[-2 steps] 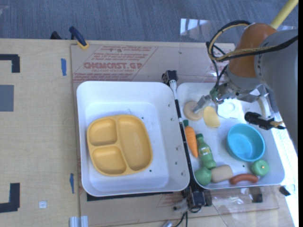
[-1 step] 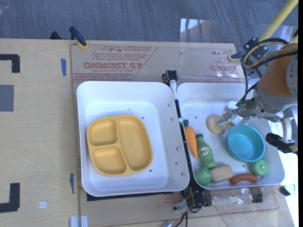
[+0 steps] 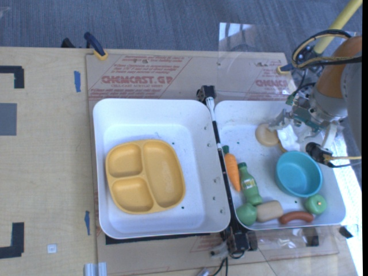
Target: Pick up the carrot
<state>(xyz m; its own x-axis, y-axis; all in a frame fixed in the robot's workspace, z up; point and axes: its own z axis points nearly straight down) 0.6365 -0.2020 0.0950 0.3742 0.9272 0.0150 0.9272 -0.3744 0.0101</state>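
Against the left wall of the right-hand white bin (image 3: 339,209) lies the small orange plastic carrot (image 3: 232,171), green top away. It looks light, stiff and smooth; best pinched across its thicker middle. Whether the hand (image 3: 299,118) is open, I cannot tell.

2 shallow white bins sit side by side on the surface. The left bin (image 3: 103,125) holds a yellow divided plate (image 3: 145,175) with 3 compartments, lying near its front-left corner. In the right bin (image 3: 241,119), the carrot (image 3: 232,170) lies along the left wall, its green top pointing to the rear. Just beside it is a green bottle (image 3: 248,184), with a green apple (image 3: 246,213) at the front-left corner. A blue bowl (image 3: 298,173) sits toward the right edge. The arm's jaws (image 3: 299,119) hang over the rear-right area, near a tan disc (image 3: 267,135).
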